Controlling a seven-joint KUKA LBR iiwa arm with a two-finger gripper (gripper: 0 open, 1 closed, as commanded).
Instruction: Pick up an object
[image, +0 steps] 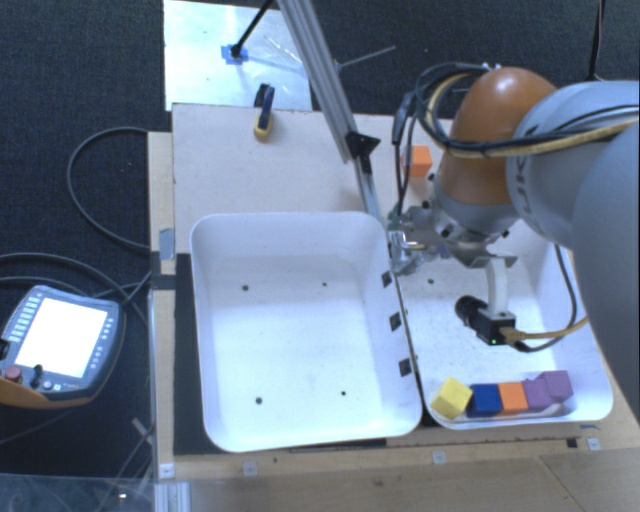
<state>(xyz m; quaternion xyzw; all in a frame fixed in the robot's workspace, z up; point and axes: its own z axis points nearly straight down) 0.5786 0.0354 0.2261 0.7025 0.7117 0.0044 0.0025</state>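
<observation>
Four blocks lie in a row against the front wall of the right bin (590, 400): a yellow block (451, 397), a blue block (486, 399), an orange block (513, 396) and a purple block (551, 387). Another orange block (420, 160) sits at the back, just behind the arm. My gripper (405, 248) hangs low over the back left part of the right bin, close to the wall shared with the left bin. It is well away from the row of blocks. I see nothing held in it.
The left bin (215, 300) stands beside the right one, their rims touching. A slanted metal pole (330, 90) crosses the back of the bench. A yellow and black clamp (264, 110) lies at the back left. A teach pendant (58, 340) rests off the bench to the left.
</observation>
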